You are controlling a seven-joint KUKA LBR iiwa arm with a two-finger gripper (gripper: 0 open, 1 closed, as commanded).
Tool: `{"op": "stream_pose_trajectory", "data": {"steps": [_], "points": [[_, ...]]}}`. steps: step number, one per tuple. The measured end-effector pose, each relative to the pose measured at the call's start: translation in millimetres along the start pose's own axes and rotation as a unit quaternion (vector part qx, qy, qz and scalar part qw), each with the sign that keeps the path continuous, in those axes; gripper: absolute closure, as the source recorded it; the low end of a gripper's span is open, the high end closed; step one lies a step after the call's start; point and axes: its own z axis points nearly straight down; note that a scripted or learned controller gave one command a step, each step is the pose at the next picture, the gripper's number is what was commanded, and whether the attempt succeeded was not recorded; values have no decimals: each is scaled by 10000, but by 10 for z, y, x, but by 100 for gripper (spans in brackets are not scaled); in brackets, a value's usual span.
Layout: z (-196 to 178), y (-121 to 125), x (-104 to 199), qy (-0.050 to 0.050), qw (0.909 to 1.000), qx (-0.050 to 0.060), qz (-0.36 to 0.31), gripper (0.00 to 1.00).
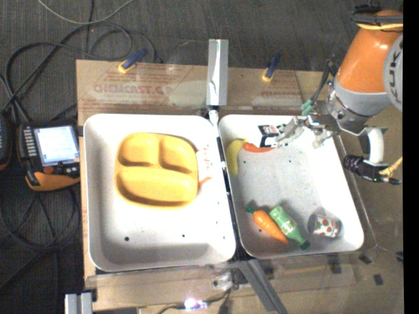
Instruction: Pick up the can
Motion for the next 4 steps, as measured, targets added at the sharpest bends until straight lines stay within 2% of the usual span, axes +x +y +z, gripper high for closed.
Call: {"op": "stream_pose_trajectory", "data": {"steps": [1, 2, 3, 4], "points": [[824, -1118, -535, 1, 9948, 13, 1016, 0], [743, -1111, -523, 9, 9949, 23, 1006, 100], [743, -1112, -523, 9, 9949, 24, 1005, 0], [1410, -1084, -714, 34, 9932, -15, 1168, 0]]}}
